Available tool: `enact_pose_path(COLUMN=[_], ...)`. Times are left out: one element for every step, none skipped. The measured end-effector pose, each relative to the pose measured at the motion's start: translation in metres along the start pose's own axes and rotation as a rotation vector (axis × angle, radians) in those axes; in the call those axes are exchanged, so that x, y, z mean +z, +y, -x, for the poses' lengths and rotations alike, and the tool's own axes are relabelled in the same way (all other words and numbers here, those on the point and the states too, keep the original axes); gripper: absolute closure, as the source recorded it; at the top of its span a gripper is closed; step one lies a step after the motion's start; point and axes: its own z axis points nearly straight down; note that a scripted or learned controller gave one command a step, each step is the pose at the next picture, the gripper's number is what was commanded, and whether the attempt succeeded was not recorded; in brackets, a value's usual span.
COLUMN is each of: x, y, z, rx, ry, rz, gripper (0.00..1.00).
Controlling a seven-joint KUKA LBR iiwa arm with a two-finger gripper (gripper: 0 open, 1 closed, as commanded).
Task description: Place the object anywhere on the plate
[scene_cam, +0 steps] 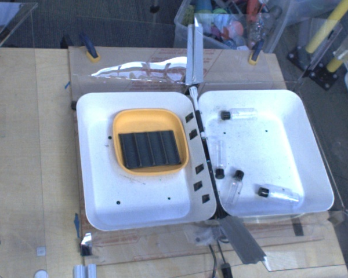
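Note:
A yellow, rounded square plate sits in the left white bin. A black ribbed rectangular object lies flat on the plate, covering most of its lower half. In the right white bin lie several clear vials with black caps: one near the back, one near the front right, and two by the left wall.
A thin upright panel rises from the seam between the bins at the back. Small black tabs line that seam. A clear tub of colourful items stands behind the bench. Blue clamps hold the back edge.

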Motion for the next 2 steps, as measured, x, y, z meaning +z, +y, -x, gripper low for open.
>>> enact_pose_path(x=[-0.0003,-0.0008], y=[-0.0002,-0.0089], z=[0.0002,-0.0055], rx=[-0.375,-0.681], ry=[0.000,0.001], rz=[0.001,0.002], gripper=[1.00,1.00])
